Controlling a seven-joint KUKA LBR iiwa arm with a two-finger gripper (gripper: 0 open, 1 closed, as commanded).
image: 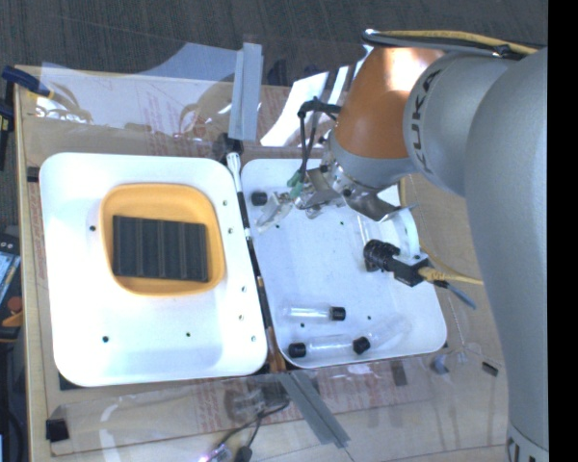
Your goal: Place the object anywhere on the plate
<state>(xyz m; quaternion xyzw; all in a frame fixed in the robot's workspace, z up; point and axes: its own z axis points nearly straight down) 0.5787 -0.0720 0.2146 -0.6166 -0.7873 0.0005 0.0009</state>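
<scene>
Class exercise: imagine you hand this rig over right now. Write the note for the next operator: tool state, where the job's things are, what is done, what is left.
Tool: low over the far end of the right bin; nothing seen held in it.
Plate: yellow with a dark ribbed centre, in the left bin; nothing on it.
Objects: two clear tubes with black caps, one in the right bin's near part, the other by its near edge; a small black cap near the tool.
Done: nothing placed.
Left: grasp an object, set it on the plate.

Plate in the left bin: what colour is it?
Yellow-orange plate with a dark ribbed centre; camera view.
</scene>
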